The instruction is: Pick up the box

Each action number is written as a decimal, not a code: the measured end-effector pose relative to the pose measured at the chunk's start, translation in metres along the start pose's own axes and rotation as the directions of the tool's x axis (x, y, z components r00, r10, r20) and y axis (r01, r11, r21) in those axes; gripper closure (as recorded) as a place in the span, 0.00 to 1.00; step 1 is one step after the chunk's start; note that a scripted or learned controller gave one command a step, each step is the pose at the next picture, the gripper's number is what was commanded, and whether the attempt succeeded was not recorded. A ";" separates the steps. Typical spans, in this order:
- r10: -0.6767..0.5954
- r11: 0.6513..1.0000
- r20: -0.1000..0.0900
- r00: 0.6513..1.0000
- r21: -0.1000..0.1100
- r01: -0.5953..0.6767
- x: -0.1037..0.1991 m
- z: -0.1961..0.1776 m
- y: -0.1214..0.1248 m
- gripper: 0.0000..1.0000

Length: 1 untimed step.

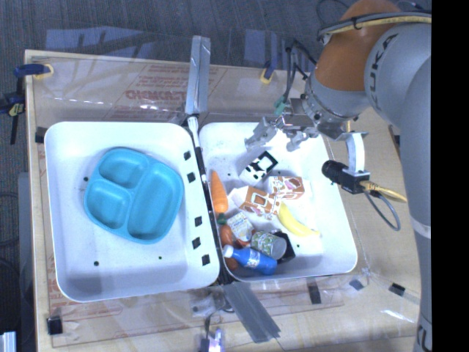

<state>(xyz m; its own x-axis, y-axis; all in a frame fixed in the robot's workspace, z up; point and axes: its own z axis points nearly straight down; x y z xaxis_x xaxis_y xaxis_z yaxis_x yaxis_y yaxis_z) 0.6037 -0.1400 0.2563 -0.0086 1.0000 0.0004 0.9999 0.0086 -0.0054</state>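
Observation:
The box (272,195) is a small carton printed in orange, brown and white, lying flat in the middle of the right bin (333,229). My gripper (281,136) hangs over the far end of that bin, above and behind the box. Its fingers (259,133) are spread open with nothing between them. A black-and-white patterned card (259,166) lies between the gripper and the box.
Around the box lie a carrot (218,191), a banana (297,224), a can (269,243), a blue bottle (253,260) and a small red-orange item (237,228). The left bin (66,259) holds a blue divided plate (134,193). A black cable fitting (344,174) sticks out from the wrist.

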 end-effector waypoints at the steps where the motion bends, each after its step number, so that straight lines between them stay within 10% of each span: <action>1: 0.155 0.988 0.000 0.988 -0.023 -0.155 0.011 0.140 -0.052 0.00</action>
<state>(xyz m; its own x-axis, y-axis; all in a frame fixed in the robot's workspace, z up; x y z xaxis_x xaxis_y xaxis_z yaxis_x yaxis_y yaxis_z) 0.5512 -0.1298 0.1162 0.1460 0.9893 0.0000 0.9891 -0.1460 0.0171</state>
